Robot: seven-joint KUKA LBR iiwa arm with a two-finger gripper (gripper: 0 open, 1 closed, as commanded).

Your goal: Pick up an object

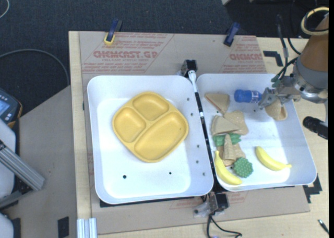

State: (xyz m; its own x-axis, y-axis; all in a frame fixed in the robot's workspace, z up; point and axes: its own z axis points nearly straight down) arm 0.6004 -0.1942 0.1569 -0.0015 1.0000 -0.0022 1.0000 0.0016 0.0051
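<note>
Nearest the camera, in the right bin (308, 153), lie two bananas (271, 159) and a broccoli (242, 167). Beyond them sit bread slices (228, 125). At the far end the gripper (274, 100) hangs low; a blue bottle (245, 96) lies just to its left, long axis pointing toward it. Whether its fingers are parted I cannot tell.
</note>
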